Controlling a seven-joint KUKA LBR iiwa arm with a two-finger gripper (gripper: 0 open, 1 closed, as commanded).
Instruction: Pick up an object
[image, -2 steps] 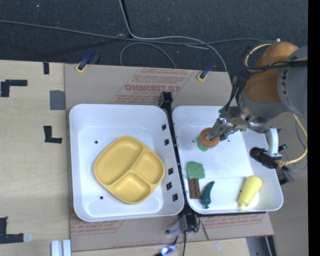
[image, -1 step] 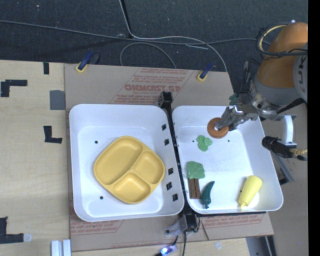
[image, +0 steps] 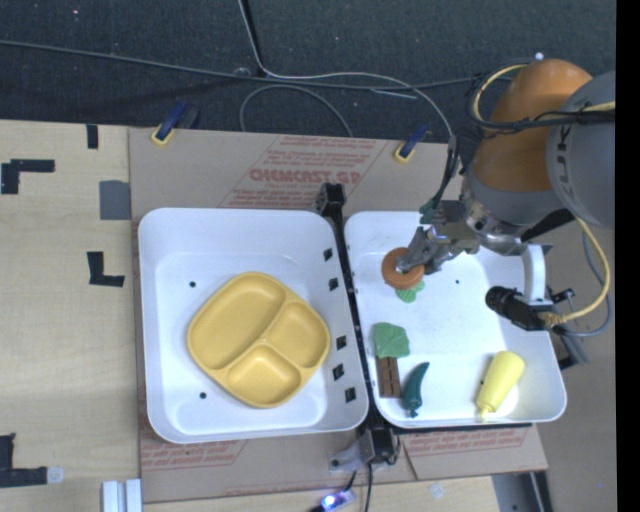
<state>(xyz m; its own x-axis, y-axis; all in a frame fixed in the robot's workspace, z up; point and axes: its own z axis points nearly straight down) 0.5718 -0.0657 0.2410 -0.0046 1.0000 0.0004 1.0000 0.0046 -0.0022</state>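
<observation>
Tool (image: 412, 262) down on the carrot (image: 402, 273), far left of the right bin (image: 530, 405).
I can't tell its opening or grip. Yellow plate (image: 258, 338) in the left bin (image: 165, 300).

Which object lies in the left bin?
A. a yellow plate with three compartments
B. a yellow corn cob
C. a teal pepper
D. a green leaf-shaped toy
A. The yellow divided plate rests in the left bin, while the corn cob, the teal pepper and the green leaf-shaped toy all lie in the right bin.
</observation>
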